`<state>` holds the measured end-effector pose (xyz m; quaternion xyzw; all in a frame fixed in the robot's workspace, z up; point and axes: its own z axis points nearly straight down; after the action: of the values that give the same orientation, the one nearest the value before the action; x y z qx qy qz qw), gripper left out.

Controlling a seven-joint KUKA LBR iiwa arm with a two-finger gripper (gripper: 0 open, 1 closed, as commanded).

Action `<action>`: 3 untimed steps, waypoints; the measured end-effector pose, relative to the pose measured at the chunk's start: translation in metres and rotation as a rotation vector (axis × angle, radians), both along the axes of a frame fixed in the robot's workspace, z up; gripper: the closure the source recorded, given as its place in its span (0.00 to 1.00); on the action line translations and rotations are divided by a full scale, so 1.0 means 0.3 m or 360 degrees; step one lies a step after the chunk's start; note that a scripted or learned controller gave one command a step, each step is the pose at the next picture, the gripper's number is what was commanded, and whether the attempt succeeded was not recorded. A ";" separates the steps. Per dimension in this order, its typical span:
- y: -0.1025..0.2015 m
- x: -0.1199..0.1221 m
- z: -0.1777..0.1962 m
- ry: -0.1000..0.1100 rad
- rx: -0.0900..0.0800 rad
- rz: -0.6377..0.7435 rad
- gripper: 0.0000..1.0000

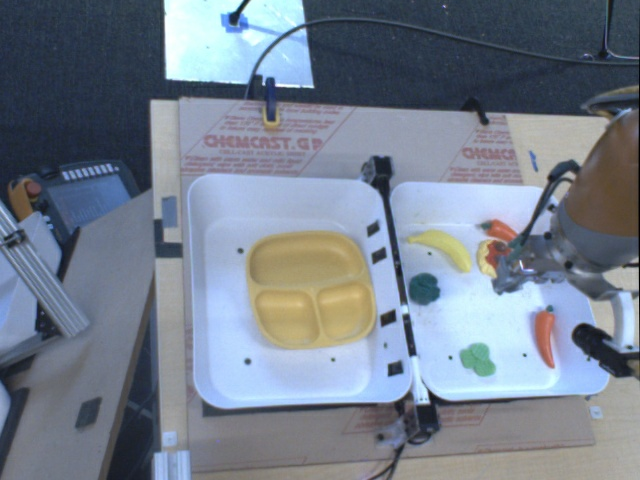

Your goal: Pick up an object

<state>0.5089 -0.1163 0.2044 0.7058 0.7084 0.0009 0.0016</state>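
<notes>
The grey arm [610,198] reaches in low from the right.

Red print reading "CHEMCAST GP" stands on the brown protective sheet [300,133] that lies under the two white bins, just beyond the far rim of the left bin [215,298]. A second run of the same red print sits on that sheet beyond the far rim of the right bin [580,380]; its letters are too small and slanted to read surely.
</notes>
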 end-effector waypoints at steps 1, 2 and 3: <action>0.021 0.016 0.152 -0.0005 -0.0001 0.0002 1.00; 0.187 0.044 0.106 0.0003 0.0002 0.0004 1.00; 0.381 0.070 0.126 0.0001 0.0002 0.0007 1.00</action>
<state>0.5300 -0.0021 0.2421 0.7042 0.7100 0.0011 0.0007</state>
